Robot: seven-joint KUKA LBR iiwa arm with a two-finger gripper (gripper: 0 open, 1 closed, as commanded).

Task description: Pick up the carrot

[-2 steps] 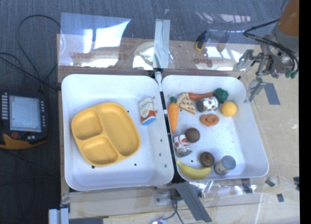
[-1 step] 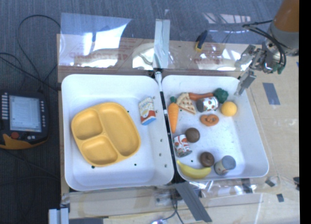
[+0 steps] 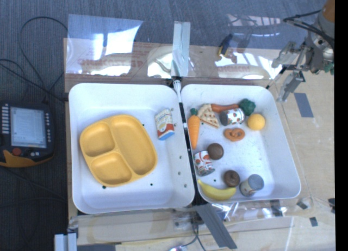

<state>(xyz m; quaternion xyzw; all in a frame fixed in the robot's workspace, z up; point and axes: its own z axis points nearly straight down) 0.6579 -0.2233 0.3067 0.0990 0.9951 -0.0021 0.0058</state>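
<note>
Two bins: shallow white left bin [image 3: 81, 190] and shallow white right bin [image 3: 283, 152], side by side, sharing a middle rim
Carrot: orange tapered carrot with green top [image 3: 193, 129] – lies in the right bin against its left wall, green end up, tip pointing down toward the viewer
Crowding the carrot: tan waffle-patterned wedge [image 3: 208, 116] just beside its upper right; red-and-white cup lying on its side [image 3: 203, 161] just below the tip
Further neighbours: long orange-red piece [image 3: 224, 106] along the top; red-and-white can [image 3: 234, 116]; dark green lump [image 3: 247, 105]; yellow round fruit [image 3: 256, 121]; small orange flat piece [image 3: 234, 134]; brown ball [image 3: 216, 150]
Bottom of right bin: yellow banana [image 3: 216, 191] along the near edge, dark brown round piece [image 3: 231, 177], grey can [image 3: 252, 184]
Left bin: yellow three-compartment plastic plate [image 3: 117, 149] – plus a small white carton with red and blue print [image 3: 165, 123] near the middle rim
Gripper: grey two-finger gripper [image 3: 291, 78] at the upper right, outside the right bin's far corner, well apart from the carrot; cannot tell its state
Arm: orange band [image 3: 328, 5] at the right edge
Off bench: black handheld pendant with screen [image 3: 24, 133] on the dark floor, left side
</note>
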